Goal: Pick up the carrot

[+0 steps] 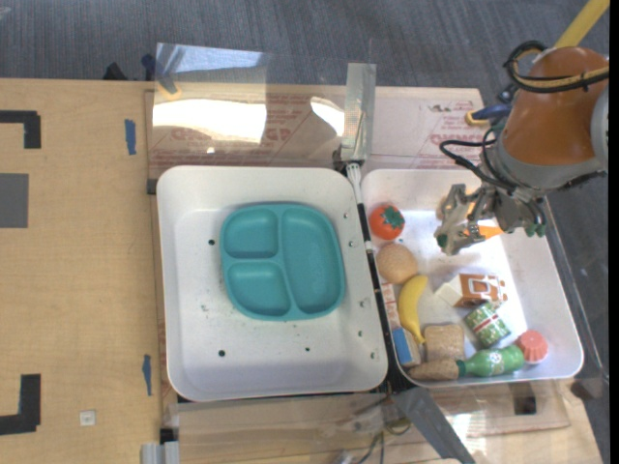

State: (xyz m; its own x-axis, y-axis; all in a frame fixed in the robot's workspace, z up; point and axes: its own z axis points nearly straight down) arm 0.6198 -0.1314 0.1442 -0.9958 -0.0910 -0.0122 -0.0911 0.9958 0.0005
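Hand (462, 222) sits over the upper part of the right bin (566, 303), with something orange at its right side, likely the carrot (486, 229), long axis roughly left-right. Can't tell whether it's gripped or just touching; finger spread unreadable. Tomato (388, 221) lies just left.

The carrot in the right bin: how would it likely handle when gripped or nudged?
The carrot, an orange piece right beside the gripper, looks like stiff, light toy food. If tapered and round, it may roll or slip from the pads. Too little of it shows to judge more.
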